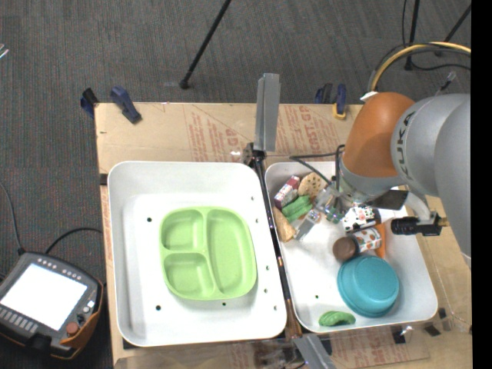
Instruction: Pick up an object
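Observation:
My gripper (311, 220) is low over the upper left of the right bin (421, 283), reaching in under the orange-banded wrist. It sits in a cluster of small items: a green piece (296, 206) just to its left, a pink and white packet (286, 191), a round tan cookie-like piece (312, 183) and a tan piece (284, 228) by the bin wall. Nothing can be made out between its tips. To the right of the gripper lie a black and white spotted item (360, 217), a brown round item (344, 248) and an orange item (372, 240).
A teal bowl (369, 285) rests at the front of the right bin, with a small green pickle-shaped piece (336, 318) near the front wall. The left bin (127, 206) holds a light green divided plate (207, 252). A grey post (267, 121) stands behind the bins.

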{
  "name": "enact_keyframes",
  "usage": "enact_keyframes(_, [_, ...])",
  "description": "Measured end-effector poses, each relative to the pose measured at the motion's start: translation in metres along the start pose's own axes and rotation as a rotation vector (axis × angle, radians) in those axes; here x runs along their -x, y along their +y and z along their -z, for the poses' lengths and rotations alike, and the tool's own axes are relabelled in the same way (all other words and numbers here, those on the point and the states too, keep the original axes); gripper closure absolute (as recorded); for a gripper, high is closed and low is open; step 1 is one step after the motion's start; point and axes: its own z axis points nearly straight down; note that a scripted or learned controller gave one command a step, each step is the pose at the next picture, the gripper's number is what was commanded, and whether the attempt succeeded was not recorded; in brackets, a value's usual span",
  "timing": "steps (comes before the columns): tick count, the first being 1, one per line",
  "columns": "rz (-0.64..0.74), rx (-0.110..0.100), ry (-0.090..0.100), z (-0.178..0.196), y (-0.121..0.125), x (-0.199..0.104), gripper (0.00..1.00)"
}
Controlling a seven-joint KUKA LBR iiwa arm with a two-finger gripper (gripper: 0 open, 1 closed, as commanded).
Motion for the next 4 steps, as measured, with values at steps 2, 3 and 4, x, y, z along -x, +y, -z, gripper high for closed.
enact_keyframes(2, [-0.162, -0.001, 0.000, 0.001, -0.052, 0.047, 0.00])
enact_keyframes(3, [-0.309, 0.000, 0.001, 0.001, 0.009, 0.013, 0.00])
enact_keyframes(4, [-0.374, 0.001, 0.001, 0.000, 0.021, 0.017, 0.00])
